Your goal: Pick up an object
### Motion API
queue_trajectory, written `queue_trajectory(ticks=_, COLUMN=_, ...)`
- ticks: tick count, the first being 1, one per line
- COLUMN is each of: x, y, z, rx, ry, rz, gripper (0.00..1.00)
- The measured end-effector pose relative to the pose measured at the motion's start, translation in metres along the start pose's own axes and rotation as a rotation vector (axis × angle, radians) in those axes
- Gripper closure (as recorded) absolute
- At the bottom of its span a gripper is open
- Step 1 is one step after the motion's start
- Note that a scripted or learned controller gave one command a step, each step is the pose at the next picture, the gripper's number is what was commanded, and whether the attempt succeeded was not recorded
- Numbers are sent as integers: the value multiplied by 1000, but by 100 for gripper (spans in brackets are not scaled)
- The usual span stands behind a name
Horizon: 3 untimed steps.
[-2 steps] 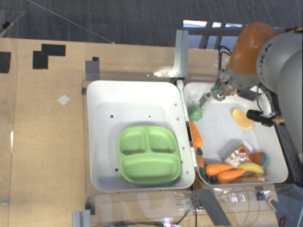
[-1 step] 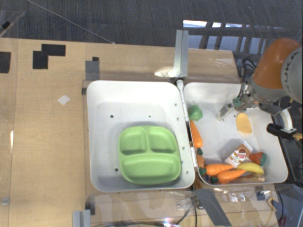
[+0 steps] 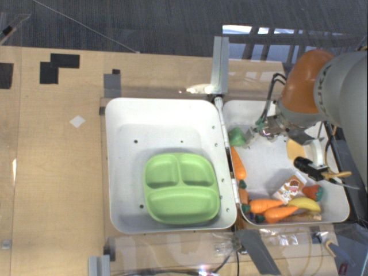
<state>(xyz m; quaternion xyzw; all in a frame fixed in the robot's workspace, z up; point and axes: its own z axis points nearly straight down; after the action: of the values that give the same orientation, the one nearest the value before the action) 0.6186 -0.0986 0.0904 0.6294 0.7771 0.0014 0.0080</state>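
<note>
Reaching in from your right, arm (image 3: 328, 91) bends low over right bin (image 3: 261, 111) | fingers (image 3: 265, 126): open or closed, cannot tell | green tray (image 3: 181, 187) in left bin (image 3: 155, 114)

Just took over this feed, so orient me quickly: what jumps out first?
A light green plastic divided tray lies alone in the left white bin. The right white bin holds toy food heaped at its near end: orange carrots and a yellow banana. The grey arm with its orange band hangs over that bin's far end.

right bin (image 3: 342, 211): toys crowd near edge | centre floor open
</note>
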Motion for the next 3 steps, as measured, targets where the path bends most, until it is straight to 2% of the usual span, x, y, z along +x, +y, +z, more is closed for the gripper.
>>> queue_trajectory(ticks=1, x=3, y=-26, z=-34, rx=10, ry=11, rz=58, gripper=0)
queue_trajectory(ticks=2, x=4, y=26, z=1, rx=5, ry=10, rz=-107, gripper=0)
queue_trajectory(ticks=3, x=-4, y=45, z=-12, rx=35, ry=19, rz=-242, gripper=0)
